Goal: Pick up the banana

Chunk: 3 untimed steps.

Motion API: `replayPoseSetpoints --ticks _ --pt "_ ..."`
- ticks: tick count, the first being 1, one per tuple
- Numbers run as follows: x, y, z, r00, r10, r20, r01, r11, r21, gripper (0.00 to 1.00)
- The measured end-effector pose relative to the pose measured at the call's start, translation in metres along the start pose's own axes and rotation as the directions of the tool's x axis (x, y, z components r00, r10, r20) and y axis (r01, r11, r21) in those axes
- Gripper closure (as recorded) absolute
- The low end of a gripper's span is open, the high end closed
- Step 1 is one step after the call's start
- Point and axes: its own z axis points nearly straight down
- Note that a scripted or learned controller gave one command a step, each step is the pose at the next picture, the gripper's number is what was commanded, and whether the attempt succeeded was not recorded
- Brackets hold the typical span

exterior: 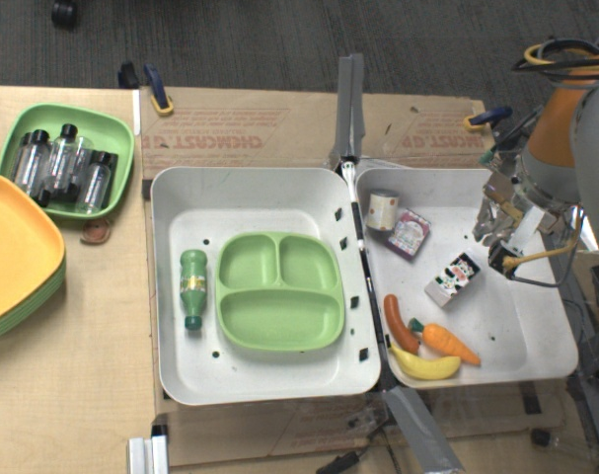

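The yellow banana (425, 365) lies at the front edge of the right bin (536, 344). An orange carrot (450, 342) rests against it and a red sausage (400, 324) lies just to its left. My gripper (494, 231) hovers over the right bin's far right part, well behind and to the right of the banana. Nothing shows in it. The grey arm with its orange band (556, 136) comes in from the right edge.
The right bin also holds a black-and-white carton (453, 278), a purple packet (409, 233) and a small can (382, 210). In the left bin lie a green divided plate (279, 291) and a green bottle (192, 287). Left of the bins are yellow plates (18, 255) and a green tray of bottles (67, 161).
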Motion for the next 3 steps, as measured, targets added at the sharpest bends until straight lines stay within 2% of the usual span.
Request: replayPoseSetpoints --ticks 1,2,3 --pt "0.003 0.045 -0.067 0.989 -0.146 0.000 0.146 0.989 -0.001 1.00" --pt "0.090 0.004 -0.091 0.971 -0.239 0.000 0.239 0.971 -0.002 1.00" --pt "0.082 0.010 -0.049 0.959 -0.284 0.000 0.284 0.959 0.000 1.00"
